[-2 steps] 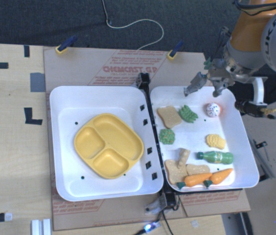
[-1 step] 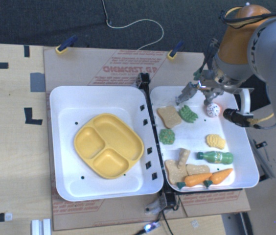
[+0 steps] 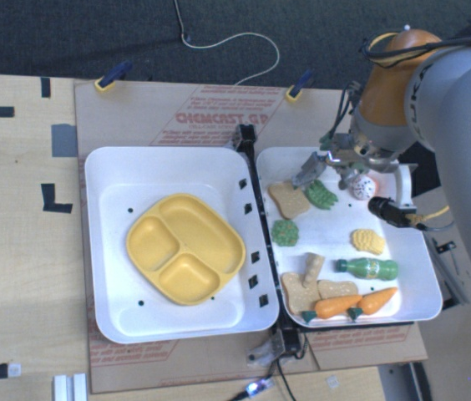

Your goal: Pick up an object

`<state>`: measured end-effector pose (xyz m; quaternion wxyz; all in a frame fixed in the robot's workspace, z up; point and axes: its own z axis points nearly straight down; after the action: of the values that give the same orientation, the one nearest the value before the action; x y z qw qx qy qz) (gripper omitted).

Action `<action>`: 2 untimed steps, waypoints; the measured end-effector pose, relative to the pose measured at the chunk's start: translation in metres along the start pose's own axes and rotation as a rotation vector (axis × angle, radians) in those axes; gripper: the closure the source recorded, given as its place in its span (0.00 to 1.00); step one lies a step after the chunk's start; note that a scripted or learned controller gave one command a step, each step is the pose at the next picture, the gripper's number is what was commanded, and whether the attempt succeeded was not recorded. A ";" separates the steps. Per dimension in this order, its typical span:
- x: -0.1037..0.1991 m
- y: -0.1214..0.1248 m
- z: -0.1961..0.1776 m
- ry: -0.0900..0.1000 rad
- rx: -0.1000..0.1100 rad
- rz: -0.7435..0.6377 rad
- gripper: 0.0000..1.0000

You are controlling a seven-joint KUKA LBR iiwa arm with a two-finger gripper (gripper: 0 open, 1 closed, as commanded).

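Brown cardboard sits under 2 smooth white bins. Left bin point(image 3: 102, 224) has a shiny yellow tray point(image 3: 185, 247) w/ 3 dips. Claw point(image 3: 329, 170) hangs in right bin point(image 3: 423, 257), fingers spread open, just above the bumpy green toy point(image 3: 322, 195).

One fixed camera looks down at a slant from above the bench point(image 3: 18, 224), taking in both white bins point(image 3: 102, 249) whole, with the arm point(image 3: 436, 82) entering from the right.
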<state>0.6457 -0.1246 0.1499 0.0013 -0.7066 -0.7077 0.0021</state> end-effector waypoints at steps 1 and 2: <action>-0.003 -0.005 0.060 -0.003 -0.005 0.000 0.00; -0.003 -0.002 0.061 -0.002 -0.010 -0.001 0.00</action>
<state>0.6434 -0.1279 0.0890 -0.0032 -0.7063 -0.7079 -0.0007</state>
